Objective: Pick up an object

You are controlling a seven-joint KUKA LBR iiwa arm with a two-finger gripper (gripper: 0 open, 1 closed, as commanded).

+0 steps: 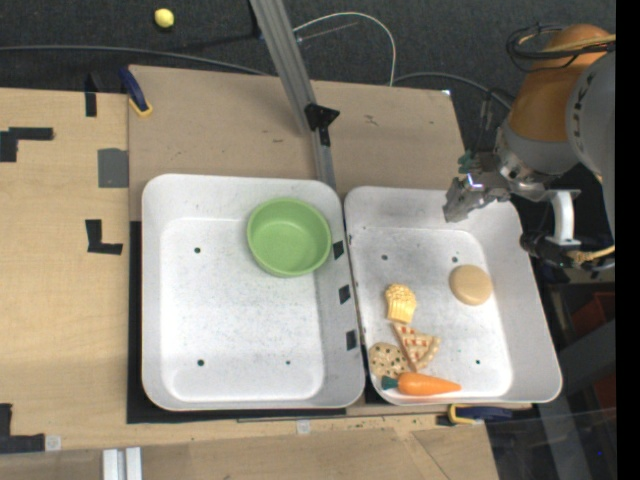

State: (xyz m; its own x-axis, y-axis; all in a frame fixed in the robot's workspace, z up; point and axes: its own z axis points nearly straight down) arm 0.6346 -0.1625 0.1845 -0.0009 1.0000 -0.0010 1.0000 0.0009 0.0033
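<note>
Gripper point(462, 204) above bin point(500, 230), seemingly empty

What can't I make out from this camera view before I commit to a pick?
- Gripper, camera view: its fingers are too small and blurred to tell open from shut.
- Arm: cut off by the right edge, so its base is unseen.
- Cookie and waffle piece: they crowd together by the carrot; whether they overlap or only touch is unclear.
- Small yellow thing on the floor: too small to identify.
</note>
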